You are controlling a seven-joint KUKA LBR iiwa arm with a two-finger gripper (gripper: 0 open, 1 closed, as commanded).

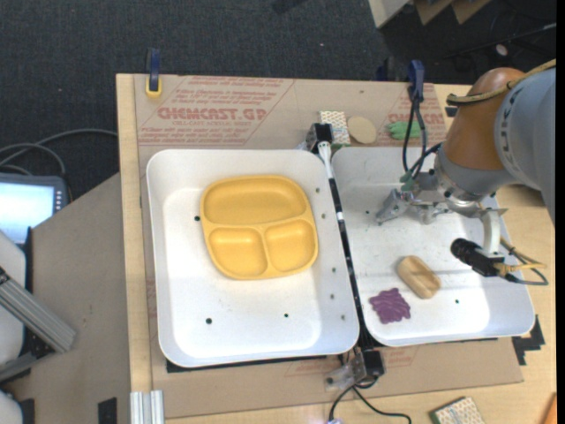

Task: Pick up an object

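The bench (221,104) carries 2 shallow white bins side by side. The left bin (177,316) holds a yellow plate (259,226) with 3 compartments: 1 long section along the far side and 2 smaller ones nearer the camera. It sits in the far half of that bin, turned slightly.

The right bin (477,321) holds 2 loose things. A tan block (418,276), shaped like a small bread roll with rounded ends, lies tilted in the near half of the bin. Just beside it, toward the left and nearer the camera, lies a purple lump (389,305) with a ragged, bumpy outline, flat against the bin floor. The 2 are close together, but whether they touch is unclear.

The grey arm (521,140), with its orange band (481,117), reaches in from the right over the far part of the right bin. The gripper (415,206) hangs above the bin floor, well apart from the tan block and the purple lump. Nothing shows between its fingers, and whether they are spread or closed cannot be told. A black piece (477,257) juts out near the bin's right side.
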